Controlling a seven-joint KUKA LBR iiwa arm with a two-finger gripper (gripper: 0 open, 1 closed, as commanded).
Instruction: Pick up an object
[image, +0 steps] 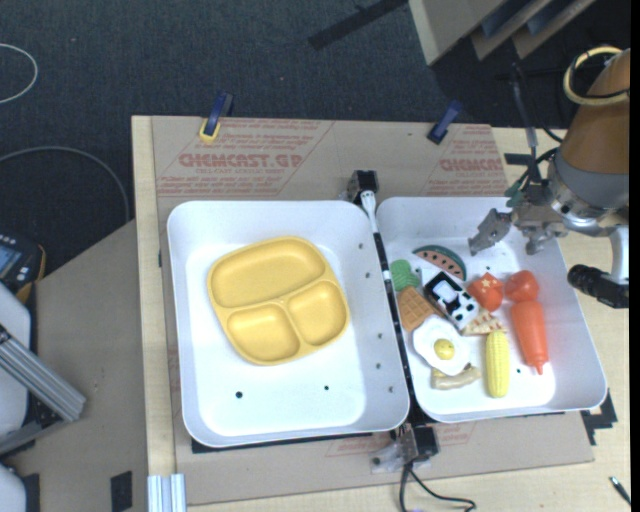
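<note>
Gripper (512, 229) hovered with fingers spread, gripping nothing, over the right bin's (580, 385) back; toy carrot (530, 328), corn (496, 362) and fried egg (443, 349) lay below it.

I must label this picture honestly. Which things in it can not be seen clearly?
- Two-finger gripper, camera view: small and blurred, its state is unclear.
- Grey arm with orange band: cut off by the right edge.
- Waffle-like toy: partly covered by the black-and-white toy and fried-egg toy.
- Green toy: too small to identify.
</note>
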